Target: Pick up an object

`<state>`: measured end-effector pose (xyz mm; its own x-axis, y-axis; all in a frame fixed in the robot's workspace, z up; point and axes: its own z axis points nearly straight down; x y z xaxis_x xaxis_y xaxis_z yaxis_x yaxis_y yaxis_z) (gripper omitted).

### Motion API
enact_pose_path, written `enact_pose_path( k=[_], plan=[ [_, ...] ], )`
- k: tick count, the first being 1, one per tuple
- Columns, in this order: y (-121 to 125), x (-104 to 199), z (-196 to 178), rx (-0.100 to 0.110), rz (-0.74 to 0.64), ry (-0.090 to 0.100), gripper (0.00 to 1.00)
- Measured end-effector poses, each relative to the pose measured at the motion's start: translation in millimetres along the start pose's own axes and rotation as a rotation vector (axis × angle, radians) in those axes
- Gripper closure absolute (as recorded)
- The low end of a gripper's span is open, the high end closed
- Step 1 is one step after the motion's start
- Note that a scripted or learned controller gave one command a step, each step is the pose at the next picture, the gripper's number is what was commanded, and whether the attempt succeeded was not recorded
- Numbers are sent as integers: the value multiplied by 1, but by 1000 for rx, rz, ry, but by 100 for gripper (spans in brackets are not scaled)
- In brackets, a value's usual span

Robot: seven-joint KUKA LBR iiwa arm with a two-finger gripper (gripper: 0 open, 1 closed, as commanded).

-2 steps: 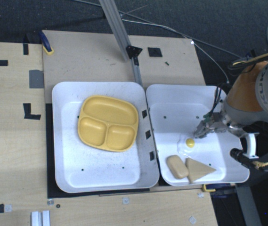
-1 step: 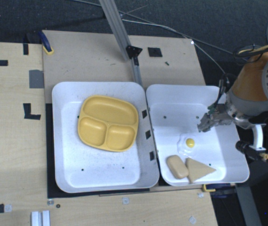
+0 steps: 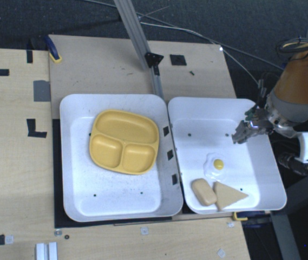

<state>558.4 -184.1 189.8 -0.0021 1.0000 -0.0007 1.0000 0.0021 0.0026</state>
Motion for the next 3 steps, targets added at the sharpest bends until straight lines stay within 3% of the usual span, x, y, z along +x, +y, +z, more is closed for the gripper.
enact_pose_path(
  k=[1,3],
  plan=[
    [-1,8,-59,-2,-1,-1,100],
    [6,126,-48,3,-6,3,100]
  ],
)
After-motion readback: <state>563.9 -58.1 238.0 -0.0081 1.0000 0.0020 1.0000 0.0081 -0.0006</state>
